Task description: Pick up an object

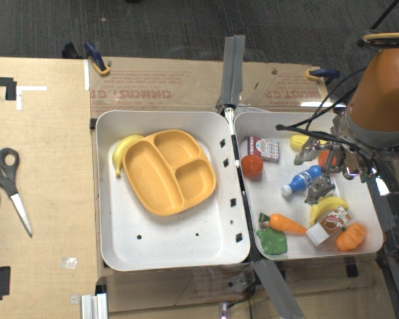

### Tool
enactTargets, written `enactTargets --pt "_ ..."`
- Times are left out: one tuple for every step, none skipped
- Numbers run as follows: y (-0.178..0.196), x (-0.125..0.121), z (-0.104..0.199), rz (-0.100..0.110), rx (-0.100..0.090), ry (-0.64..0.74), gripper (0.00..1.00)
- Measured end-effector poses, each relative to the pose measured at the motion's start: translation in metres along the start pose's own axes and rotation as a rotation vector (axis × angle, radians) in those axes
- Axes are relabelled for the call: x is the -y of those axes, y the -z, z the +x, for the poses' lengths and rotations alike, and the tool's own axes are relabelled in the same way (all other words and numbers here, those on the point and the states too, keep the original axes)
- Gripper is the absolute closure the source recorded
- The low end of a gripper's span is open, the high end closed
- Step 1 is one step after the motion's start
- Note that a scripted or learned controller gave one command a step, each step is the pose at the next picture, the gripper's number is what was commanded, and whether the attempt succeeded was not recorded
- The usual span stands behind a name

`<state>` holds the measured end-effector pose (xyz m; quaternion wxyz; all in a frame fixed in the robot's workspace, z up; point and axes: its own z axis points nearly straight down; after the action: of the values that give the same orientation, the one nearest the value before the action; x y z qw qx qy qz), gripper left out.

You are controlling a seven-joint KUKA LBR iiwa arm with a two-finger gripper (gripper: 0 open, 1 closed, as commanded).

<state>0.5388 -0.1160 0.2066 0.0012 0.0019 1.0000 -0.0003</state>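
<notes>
My gripper (pixel 314 172) hangs low over the right bin (pixel 247 238), reaching in from the right. It is open, with one grey finger (pixel 306 154) toward the back and the other (pixel 317 191) toward the front. A blue bottle (pixel 300 181) with a white cap lies on the bin floor, its wide end between the two fingers. I cannot tell whether the fingers touch it. Close by are a yellow banana (pixel 327 207), a brown-labelled bottle (pixel 328 225) and a yellow item (pixel 300 140) partly under the wrist.
The right bin also holds a red ball (pixel 252 165), a small pink box (pixel 263 149), a carrot (pixel 283 224), a green piece (pixel 273 242) and an orange pumpkin (pixel 350 237). The left bin (pixel 113 244) holds an orange divided plate (pixel 167 170) over a banana (pixel 122 149). Scissors (pixel 10 185) lie far left.
</notes>
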Motion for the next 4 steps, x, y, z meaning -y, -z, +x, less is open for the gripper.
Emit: enactTargets --pt "-0.11 0.034 -0.034 0.0 -0.001 -0.195 0.0" --pt "-0.113 0.025 -0.061 0.001 0.004 -0.381 0.0" --pt "-0.112 0.013 -0.114 0.0 0.005 -0.471 0.0" --pt "-0.115 -0.002 -0.054 0.001 0.0 -0.482 0.0"
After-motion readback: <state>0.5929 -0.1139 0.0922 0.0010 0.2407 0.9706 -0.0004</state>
